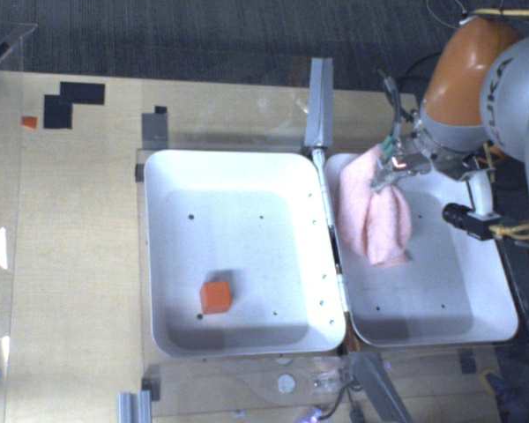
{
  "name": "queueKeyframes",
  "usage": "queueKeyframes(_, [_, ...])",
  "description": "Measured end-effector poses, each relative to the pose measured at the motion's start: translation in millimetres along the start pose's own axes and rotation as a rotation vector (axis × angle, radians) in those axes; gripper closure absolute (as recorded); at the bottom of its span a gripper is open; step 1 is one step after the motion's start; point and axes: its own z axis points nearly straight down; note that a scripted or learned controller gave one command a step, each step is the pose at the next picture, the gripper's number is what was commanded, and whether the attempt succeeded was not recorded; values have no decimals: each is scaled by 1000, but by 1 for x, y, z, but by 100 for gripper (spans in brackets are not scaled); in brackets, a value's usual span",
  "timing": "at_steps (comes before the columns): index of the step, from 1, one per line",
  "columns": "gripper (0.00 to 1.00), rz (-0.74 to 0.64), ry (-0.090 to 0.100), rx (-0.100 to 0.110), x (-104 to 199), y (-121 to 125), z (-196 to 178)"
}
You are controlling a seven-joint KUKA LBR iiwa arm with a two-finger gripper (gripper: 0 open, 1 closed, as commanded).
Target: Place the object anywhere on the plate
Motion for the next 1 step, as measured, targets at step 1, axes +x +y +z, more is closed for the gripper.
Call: queueKeyframes(1, [100,-9,0,-1,1,3,-40])
